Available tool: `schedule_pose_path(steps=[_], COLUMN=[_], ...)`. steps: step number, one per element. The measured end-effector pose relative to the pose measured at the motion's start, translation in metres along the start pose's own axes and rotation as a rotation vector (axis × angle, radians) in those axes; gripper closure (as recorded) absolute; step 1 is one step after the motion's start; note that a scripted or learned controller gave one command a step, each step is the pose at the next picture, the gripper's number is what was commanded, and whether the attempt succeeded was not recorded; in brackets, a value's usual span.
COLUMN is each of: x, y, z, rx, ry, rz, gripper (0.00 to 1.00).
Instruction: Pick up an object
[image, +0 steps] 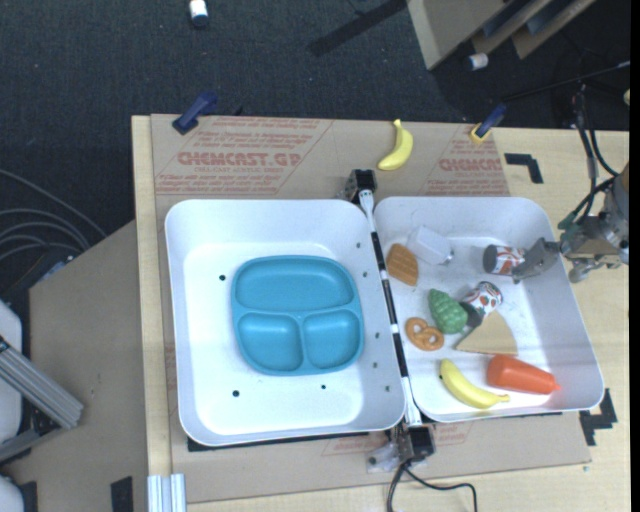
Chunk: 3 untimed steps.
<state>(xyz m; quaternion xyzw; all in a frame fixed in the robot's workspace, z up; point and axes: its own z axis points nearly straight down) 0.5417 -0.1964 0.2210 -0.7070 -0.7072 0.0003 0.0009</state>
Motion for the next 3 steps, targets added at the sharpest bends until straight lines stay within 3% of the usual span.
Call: schedule_pose_path(steps=[1,2,3], x=[-0.021,-0.022,0.037], y=[0.098,0.098,0.049], z=[0.136,0.124,0.006], rx=[-0.002,-0.006,-0.003], ry=[0.010,0.005,-0.001], rz=[-0.006,-0.006,-0.001], gripper=[0.00,1.00,1.00])
